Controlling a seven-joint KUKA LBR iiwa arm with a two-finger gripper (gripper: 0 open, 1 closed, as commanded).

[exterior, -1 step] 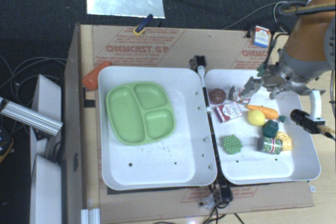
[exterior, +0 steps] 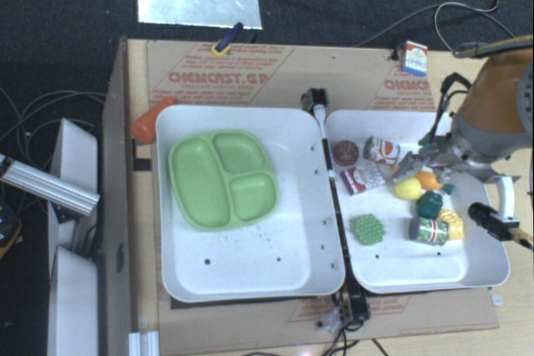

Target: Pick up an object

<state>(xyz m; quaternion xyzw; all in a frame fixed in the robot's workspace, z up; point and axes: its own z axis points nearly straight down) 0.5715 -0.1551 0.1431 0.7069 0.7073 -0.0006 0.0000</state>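
A: Where did the things to be picked lie?

B: In the right-hand shallow white bin, all bunched in its upper and right part. A round yellow lemon-like fruit sat near the middle, an orange piece touching it above, a dark green bottle-shaped toy just beside it to the right.

A: And lower down?

B: A small green-and-red labelled can on its side, against a yellow block. A bumpy green ball lay apart to the left, near the divider. Above that were a red-and-white packet, a brown disc and a white-and-orange wrapper.

A: The end effector?

B: It was low over the orange piece and the lemon, at the arm's grey end below the orange band. Whether it was wide, narrow or gripping anything, I could not tell.

A: Room to move?

B: The bottom strip of that bin was bare, as was its left edge below the ball. The left-hand white bin held a pale green divided plastic tray, with open floor around it to the right and below. Both bins rested on a brown cardboard sheet on the table.
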